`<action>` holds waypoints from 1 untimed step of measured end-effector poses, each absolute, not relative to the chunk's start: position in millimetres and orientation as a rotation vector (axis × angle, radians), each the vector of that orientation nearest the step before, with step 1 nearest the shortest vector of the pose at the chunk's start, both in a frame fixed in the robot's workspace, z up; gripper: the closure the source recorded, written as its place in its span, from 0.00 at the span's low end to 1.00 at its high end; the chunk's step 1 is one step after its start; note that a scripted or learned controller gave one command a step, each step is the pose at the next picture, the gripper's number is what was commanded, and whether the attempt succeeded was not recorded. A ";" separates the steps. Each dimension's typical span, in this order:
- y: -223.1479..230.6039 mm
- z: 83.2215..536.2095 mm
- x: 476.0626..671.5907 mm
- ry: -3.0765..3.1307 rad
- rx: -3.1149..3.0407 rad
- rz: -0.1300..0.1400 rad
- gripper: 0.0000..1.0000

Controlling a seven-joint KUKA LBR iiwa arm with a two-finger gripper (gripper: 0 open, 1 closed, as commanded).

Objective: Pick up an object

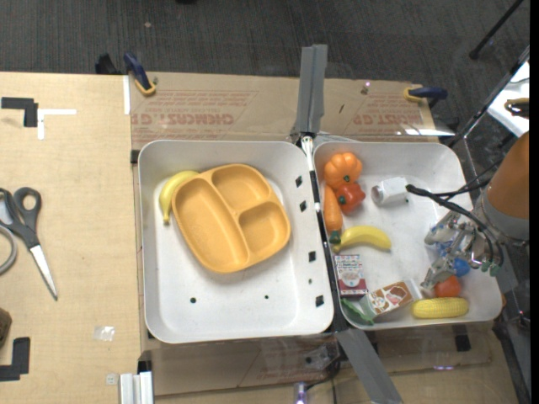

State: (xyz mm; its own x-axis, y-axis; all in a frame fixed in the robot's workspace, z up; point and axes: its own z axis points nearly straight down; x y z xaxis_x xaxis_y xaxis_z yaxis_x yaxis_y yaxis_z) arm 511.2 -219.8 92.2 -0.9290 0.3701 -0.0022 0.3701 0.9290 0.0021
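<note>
My gripper (442,263) hangs low in right bin (396,146); finger state unclear. Red tomato (449,285) directly beneath, yellow corn (440,308) beyond, lying crosswise.

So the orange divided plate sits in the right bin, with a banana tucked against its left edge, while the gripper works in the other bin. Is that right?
Not quite: the camera view shows the orange divided plate in the left bin, not the right one. The banana is tucked against its left edge, and the gripper works in the other bin, the right bin.
</note>
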 end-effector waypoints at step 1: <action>-219.3 101.9 513.0 3.080 0.585 0.001 1.00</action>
State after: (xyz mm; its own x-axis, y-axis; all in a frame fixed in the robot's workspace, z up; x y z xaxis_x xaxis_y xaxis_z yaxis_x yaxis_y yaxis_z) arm 513.0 -219.3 101.9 -0.9303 0.3667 -0.0061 0.3667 0.9303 0.0021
